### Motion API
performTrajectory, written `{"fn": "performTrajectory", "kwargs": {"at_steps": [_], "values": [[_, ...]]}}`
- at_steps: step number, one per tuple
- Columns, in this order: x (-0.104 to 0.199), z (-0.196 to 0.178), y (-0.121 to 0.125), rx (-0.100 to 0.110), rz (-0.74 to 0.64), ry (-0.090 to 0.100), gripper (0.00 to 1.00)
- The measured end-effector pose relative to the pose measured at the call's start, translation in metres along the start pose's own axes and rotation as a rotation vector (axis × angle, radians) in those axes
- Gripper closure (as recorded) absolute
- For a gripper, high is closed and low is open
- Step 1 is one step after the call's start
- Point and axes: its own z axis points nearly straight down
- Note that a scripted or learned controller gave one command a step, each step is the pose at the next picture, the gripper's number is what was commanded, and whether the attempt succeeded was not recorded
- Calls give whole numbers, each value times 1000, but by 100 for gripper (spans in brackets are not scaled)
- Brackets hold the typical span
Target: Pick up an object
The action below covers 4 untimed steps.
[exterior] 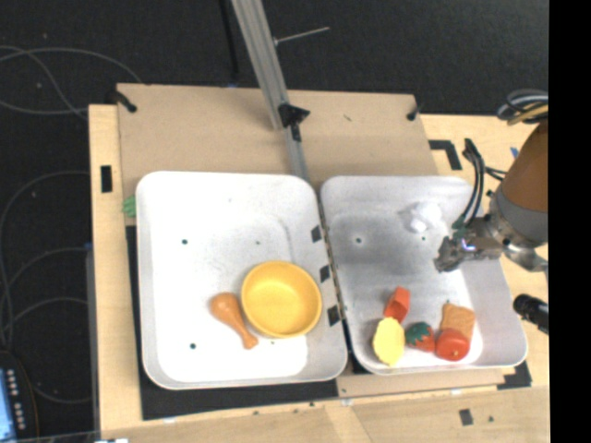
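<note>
Reaching in from the right, the grey arm (526, 187) with its orange band is seen over the right-hand white bin (369, 220), and the gripper (450, 255) is held above that bin's right half. Whether the gripper is wide or narrow cannot be told at this size, and nothing is seen between it and the bin floor.

Nearest to the gripper, toward the camera and slightly right, a tan block-shaped object (457, 317) is found, with a red tomato-like object (452, 345) just beyond it at the bin's near edge. To the left of these, still on the near side of the gripper, a small orange-red piece (398, 303) is placed, and below it a yellow lemon-shaped object (389, 341) lies against the near wall. Between the yellow object and the red one a small green piece (419, 331) is set, touching or almost touching both. All of these are gathered in the near right corner of the right bin, apart from the gripper.

Farther to the gripper's left, in the left-hand white bin (203, 220), a yellow bowl (281, 299) is seen, and beside it, farther left again, a tan drumstick-shaped toy (235, 317) touches the bowl's rim.

Both bins are carried on the cardboard-coloured worktop (231, 127).
</note>
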Motion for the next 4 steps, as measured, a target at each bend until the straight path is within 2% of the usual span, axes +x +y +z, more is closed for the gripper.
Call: {"fn": "performTrajectory", "kwargs": {"at_steps": [1, 2, 3, 4], "values": [[-8, -60, -4, -2, 0, -2, 100], [-8, -63, -3, 3, -1, 1, 100], [41, -65, 18, 3, -4, 2, 100], [88, -65, 18, 5, -4, 2, 100]]}}
